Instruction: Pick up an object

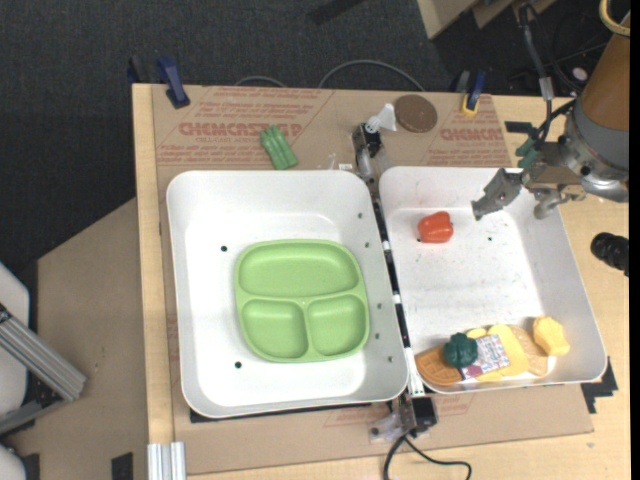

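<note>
A green divided plate [300,299] fills the left bin [190,208], while in the right bin [570,268] a red object [434,228] sits alone at 11 o'clock, bare floor around it, the pincer [515,196] spread empty near the far rim.

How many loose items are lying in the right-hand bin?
4: a red piece near the top left; along the bottom, a dark green piece, a yellow packet and a yellow block. More may hide beneath that cluster.
</note>
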Available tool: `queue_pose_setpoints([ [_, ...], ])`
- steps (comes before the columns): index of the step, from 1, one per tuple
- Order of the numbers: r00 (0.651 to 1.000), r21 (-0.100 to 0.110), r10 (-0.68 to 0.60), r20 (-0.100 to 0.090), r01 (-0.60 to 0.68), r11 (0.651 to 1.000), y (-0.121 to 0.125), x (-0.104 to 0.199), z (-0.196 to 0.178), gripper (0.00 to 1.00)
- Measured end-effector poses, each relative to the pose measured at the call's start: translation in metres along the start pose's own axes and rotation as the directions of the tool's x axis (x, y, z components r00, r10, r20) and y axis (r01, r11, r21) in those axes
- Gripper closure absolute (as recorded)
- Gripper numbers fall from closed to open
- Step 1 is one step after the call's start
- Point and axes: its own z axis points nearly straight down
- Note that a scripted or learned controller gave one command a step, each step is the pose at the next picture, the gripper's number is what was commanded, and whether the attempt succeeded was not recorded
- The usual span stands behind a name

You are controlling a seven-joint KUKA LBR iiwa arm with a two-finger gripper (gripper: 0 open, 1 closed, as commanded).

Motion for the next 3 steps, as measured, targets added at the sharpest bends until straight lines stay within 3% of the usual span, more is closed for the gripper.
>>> queue_pose_setpoints([
  [1,1.0,0.004,-0.001,-0.001,0.001,1.0,0.079,0.033,0.085,0.0],
  [2,1.0,0.01,0.003,-0.002,-0.003,1.0,0.066,0.048,0.104,0.0],
  [3,1.0,0.008,0.007,-0.001,-0.007,1.0,0.082,0.014,0.207,0.0],
])
